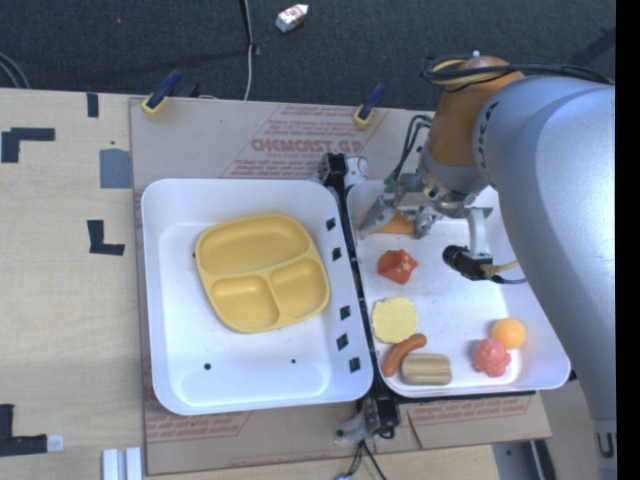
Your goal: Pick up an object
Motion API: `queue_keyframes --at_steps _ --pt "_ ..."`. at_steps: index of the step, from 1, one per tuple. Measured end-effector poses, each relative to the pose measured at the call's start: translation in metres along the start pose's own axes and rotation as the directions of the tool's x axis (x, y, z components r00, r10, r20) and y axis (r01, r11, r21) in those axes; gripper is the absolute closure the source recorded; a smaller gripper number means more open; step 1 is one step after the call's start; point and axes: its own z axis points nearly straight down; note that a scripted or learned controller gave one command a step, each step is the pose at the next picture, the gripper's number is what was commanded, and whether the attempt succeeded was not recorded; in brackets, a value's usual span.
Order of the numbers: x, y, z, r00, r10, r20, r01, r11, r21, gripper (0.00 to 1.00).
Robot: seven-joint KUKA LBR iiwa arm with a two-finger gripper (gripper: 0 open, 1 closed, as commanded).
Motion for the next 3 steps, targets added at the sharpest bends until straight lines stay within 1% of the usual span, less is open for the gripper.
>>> queue_keyframes --at_steps 1,2,3 --pt "0.000 -0.013 0.000 1.000 0.000 0.004 0.000 1.000 -0.023 0.00" --pt "-0.001 -0.001 0.001 1.000 0.000 -0.003 0.000 1.000 0.001 0.00" --pt "0.001 -0.003 0.002 1.000 0.002 0.003 -0.002 1.000 -0.007 0.00"
